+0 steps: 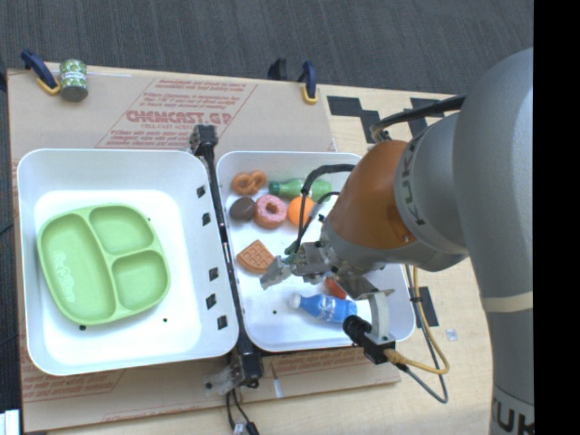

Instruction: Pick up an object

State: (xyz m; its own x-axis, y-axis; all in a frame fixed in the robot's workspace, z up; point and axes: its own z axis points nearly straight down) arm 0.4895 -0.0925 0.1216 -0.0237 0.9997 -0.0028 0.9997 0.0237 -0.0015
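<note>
My gripper (279, 273) hangs low over the middle of the right bin (272, 332), just right of a brown waffle (255, 257). A blue bottle (327, 308) lies on its side below the gripper, near the bin's front. A small red piece (334, 288) peeks out beside the wrist. Toward the back of the bin lie a pink donut (270, 210), a dark chocolate donut (242, 208), an orange (301, 209), a brown pretzel-like pastry (247, 183) and a green toy (292, 188). The arm hides the bin's right part.
The left bin (36, 333) holds a light green divided plate (102, 263). A black divider strip (220, 243) runs between the two bins. Clamps (309, 83) and a small jar (73, 78) sit on the cardboard at the back.
</note>
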